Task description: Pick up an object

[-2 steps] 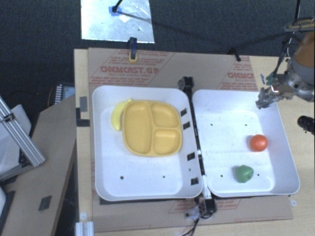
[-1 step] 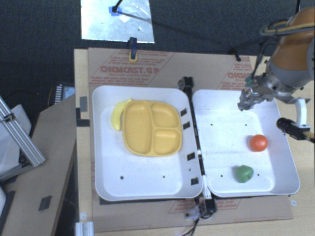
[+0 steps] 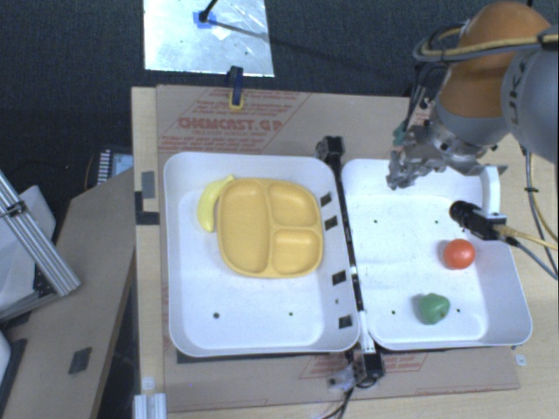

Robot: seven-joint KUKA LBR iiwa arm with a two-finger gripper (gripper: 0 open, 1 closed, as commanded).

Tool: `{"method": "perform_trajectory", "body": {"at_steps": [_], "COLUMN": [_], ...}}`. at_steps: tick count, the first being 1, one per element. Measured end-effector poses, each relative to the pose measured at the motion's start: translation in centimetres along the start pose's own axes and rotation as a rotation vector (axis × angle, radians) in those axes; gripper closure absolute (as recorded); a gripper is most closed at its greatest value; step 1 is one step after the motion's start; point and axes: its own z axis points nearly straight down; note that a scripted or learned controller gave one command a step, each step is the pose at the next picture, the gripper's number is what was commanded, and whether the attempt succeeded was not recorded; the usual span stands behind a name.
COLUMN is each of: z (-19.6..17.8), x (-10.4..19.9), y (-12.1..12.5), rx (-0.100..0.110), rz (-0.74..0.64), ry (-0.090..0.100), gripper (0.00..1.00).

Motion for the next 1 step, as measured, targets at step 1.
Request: {"method": "perform_trajectory", "body": {"at_steps": [1], "z": [1.16], "x": [5.37], "y": [0.14], "rx": [0.002], "rz": [0.001], "ry": [0.0], "gripper": [1.0]}}
